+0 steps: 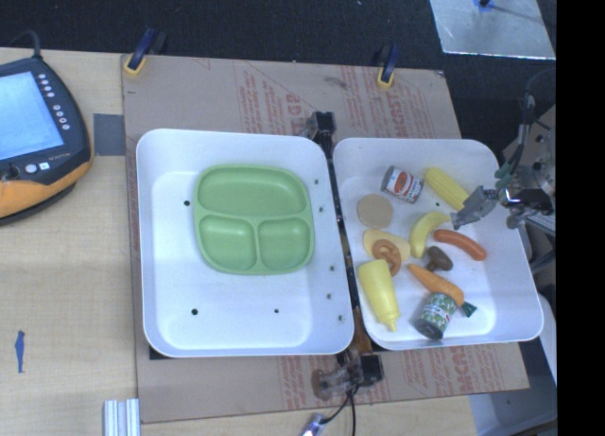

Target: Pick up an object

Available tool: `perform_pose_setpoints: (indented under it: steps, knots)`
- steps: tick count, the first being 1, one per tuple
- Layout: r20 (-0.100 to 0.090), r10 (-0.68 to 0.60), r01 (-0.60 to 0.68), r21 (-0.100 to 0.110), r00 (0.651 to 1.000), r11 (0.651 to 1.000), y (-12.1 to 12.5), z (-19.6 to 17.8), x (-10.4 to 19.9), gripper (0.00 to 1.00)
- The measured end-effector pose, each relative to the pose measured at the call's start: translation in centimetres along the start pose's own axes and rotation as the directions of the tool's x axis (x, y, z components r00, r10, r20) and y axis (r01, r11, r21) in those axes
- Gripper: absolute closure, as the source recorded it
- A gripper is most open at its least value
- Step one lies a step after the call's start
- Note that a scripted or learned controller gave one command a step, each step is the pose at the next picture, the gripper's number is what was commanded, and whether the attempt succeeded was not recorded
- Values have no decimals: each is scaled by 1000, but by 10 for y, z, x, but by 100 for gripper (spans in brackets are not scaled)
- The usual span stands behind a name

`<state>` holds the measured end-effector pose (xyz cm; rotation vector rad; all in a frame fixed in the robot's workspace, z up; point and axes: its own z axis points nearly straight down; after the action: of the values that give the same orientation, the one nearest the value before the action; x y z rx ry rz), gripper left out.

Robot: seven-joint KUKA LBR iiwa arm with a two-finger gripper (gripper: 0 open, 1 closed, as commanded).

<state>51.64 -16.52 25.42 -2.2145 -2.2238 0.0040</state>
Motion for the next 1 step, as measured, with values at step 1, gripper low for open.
perform_pose_setpoints:
  steps: [1]
  knots:
    - [1, -2, 2, 2, 1000, 1000, 38, 86, 26, 0]
